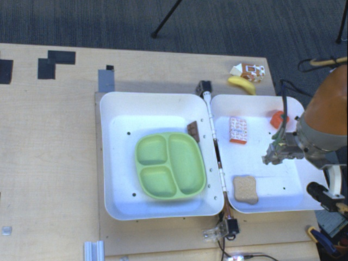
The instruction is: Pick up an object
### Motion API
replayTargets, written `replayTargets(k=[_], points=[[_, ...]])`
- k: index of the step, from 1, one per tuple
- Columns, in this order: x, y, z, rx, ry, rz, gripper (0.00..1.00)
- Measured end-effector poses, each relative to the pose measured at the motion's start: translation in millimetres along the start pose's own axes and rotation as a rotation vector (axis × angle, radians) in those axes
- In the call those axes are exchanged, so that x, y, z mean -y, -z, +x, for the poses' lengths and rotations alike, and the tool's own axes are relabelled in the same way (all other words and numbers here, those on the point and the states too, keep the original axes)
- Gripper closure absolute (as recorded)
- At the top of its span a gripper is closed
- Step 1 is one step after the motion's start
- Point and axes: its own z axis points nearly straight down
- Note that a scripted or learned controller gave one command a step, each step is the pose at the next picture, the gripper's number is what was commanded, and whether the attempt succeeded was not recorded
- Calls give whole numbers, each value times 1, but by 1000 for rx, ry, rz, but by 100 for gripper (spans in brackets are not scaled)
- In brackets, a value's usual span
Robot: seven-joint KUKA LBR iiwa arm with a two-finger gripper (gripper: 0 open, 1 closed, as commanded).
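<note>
Nearest the camera in my right bin [261, 206] lies a slice of bread [246, 189], tan, squarish, flat on the floor close to the front-left corner. My gripper [274, 155] hangs over the middle-right of this bin, apart from the bread and from everything else; nothing sits between its tips that I can see, and how wide it stands I cannot tell, since it is a dark, blurred lump from this angle. My arm comes in from the right and its orange band [329, 105] covers the bin's right wall.

Further back in the same bin: a small white and red packet [237, 130], flat, with a dotted pattern and a red lower edge, left of centre. Beyond my gripper, near the back wall, an orange-red thing [277, 119] is half hidden by the arm; its shape is not readable.

Left bin [117, 162]: a green divided plate [171, 166] with three compartments lies flat mid-bin, nothing in the compartments. A small brown piece [193, 128] touches or just clears its far-right edge, hard to say which.

Behind the bins, on the bench [49, 162], a yellow banana [242, 84] lies beside a small white and orange item [250, 70], too small to name.
</note>
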Motion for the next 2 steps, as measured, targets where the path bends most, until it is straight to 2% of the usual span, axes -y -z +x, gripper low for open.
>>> replayTargets(k=[1,2], points=[[0,0,-1,0,-1,1,0],[4,-42,-72,2,-3,3,0]])
